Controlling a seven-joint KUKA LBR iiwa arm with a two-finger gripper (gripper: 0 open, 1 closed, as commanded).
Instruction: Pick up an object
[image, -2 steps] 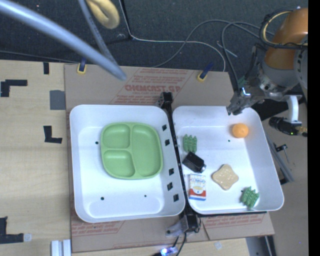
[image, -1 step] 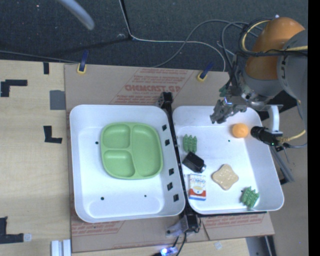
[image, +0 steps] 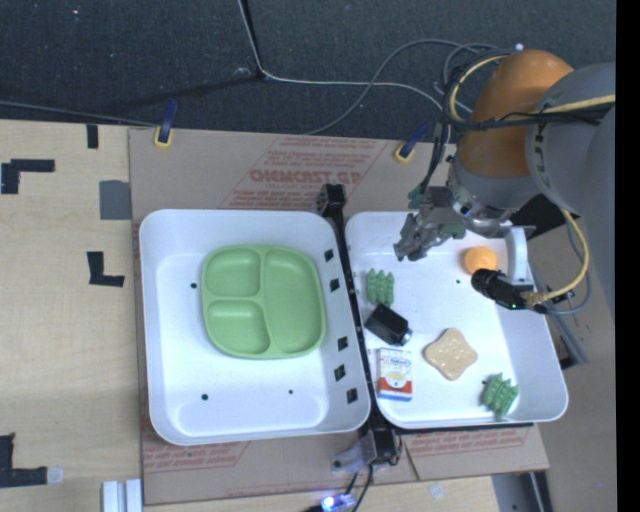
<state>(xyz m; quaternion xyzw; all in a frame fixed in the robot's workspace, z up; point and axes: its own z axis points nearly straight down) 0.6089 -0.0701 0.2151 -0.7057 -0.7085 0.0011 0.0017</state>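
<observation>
The table (image: 60, 330) carries two shallow white bins side by side on a sheet of brown cardboard (image: 300, 165). The left bin (image: 165, 400) holds a green divided plate (image: 264, 301), lying flat near its middle with three compartments facing up. The right bin (image: 540, 385) holds the loose objects: a small green ridged piece (image: 379, 286) close to its left wall, a black block (image: 387, 325) just nearer than that, a small red, white and blue carton (image: 395, 373) lying flat near the bin's near left corner, a tan toast-shaped piece (image: 449, 354) to the right of the carton, a second green piece (image: 498, 394) by the near right corner, and an orange ball (image: 480, 259) toward the far right, partly covered by the arm's hardware. The grey arm (image: 575, 120), with its orange band (image: 510, 105), reaches in from the right, and the jaws (image: 413, 246) hang over the far part of the right bin, above bare white floor between the ridged green piece and the orange ball. Nothing sits between them, but whether they are spread or pressed together I cannot tell from this slant. Cables (image: 330, 80) trail across the dark surface beyond the table.
</observation>
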